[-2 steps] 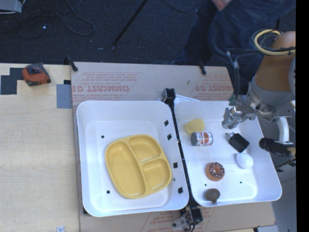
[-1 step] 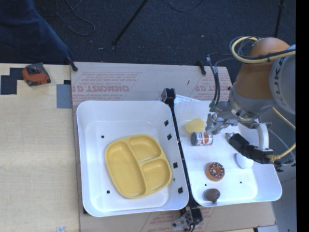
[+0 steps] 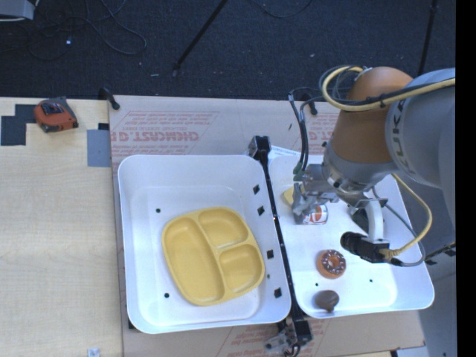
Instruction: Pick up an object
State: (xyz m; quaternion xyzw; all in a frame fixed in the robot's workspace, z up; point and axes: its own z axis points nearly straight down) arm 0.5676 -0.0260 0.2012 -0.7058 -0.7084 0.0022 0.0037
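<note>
- I'm hanging my grey two-finger gripper (image 3: pixel 303 208) down into the right-hand shallow white plastic bin (image 3: pixel 401 288). It is up and to the view's left of the round brown doughnut with coloured sprinkles (image 3: pixel 332 263), and I'm taking that doughnut as my marker.
- Whether the gripper is apart or together, I cannot tell; my own wrist is covering it from above.
- A small red and white object (image 3: pixel 318 215) is sitting right beside the gripper, on the side facing the doughnut. It is above the doughnut in the view and clear of it.
- It is too small for me to name, and I'm not seeing whether I'm gripping it or only standing next to it.
- A pale yellow piece (image 3: pixel 288 196) is peeking out on the gripper's far side from the doughnut, close to the wall between the bins and mostly hidden.
- A dark brown rounded lump (image 3: pixel 326 299) is lying just below the doughnut, toward the bin's near rim, close but not touching.
- Left of the doughnut, across that wall, the left-hand white bin (image 3: pixel 141 199) is holding a yellow three-compartment plastic plate (image 3: pixel 212 255), lying flat and turned at a slant.
- Far up and left of the doughnut, a small orange and black thing (image 3: pixel 56 115) is lying on the pale wooden bench (image 3: pixel 52 236), well apart from both bins.
</note>
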